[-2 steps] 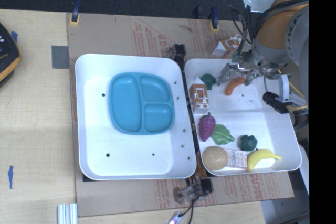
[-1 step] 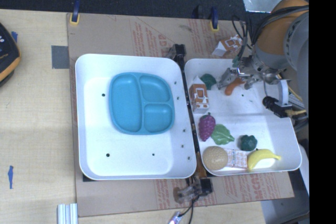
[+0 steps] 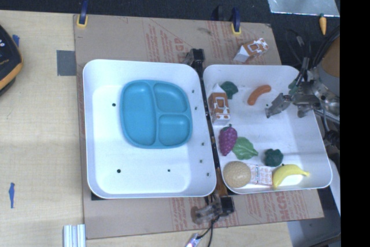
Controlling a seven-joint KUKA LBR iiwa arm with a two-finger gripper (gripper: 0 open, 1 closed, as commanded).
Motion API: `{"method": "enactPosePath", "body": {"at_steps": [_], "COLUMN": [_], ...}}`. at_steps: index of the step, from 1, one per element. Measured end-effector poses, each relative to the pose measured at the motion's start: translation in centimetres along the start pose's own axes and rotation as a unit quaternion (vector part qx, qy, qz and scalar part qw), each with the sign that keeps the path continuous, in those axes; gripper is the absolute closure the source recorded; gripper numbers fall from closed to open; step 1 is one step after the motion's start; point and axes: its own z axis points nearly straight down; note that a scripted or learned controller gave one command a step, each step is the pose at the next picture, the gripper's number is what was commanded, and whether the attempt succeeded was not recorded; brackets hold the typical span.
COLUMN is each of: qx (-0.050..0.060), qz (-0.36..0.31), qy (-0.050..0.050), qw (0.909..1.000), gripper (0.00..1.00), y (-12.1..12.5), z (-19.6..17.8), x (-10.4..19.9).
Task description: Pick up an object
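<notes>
A yellow banana (image 3: 289, 175) is lying well below the jaws (image 3: 287, 104), near the right bin (image 3: 306, 136) front rim; the jaws are hovering empty, spread open; an orange sausage (image 3: 258, 94) is sitting just up-left of them.

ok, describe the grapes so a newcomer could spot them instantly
Look in the right white bin, along its left wall about halfway down. The toy grape bunch lies there, below the small carton and left of the green leaf; it is the only purple item.
</notes>
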Motion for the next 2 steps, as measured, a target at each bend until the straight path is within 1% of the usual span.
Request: {"method": "enactPosePath", "body": {"at_steps": [1, 2], "qx": [0.002, 0.001], "qz": [-0.001, -0.002], "qy": [0.0, 0.0], "qw": [1.0, 1.0], "gripper": [0.0, 0.0], "y": [-7.9, -0.7], "z": [2.1, 2.3], "x": [-1.3, 2.2]}}
